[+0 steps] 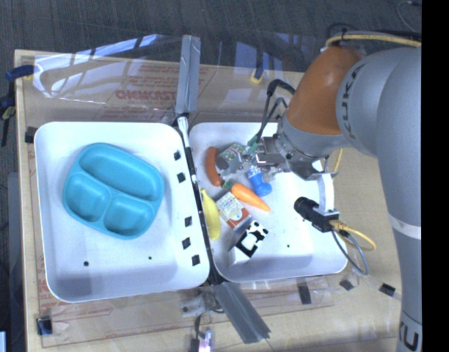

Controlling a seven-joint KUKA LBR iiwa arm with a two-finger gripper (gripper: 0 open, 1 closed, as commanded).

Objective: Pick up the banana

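Banana [212,218] lies along the left wall of the right bin [323,259], just beside a carrot [250,195] and a small packet [232,207]. Claw [263,157] hovers over clutter further back; whether it is open, cannot tell. Best approach: descend close to the wall, straddling the banana's width, clear of the packet.

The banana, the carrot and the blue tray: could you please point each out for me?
banana [211,217]: camera view, middle of its yellow body.
carrot [250,195]: camera view, middle of its orange length.
blue tray [113,160]: camera view, large upper compartment.
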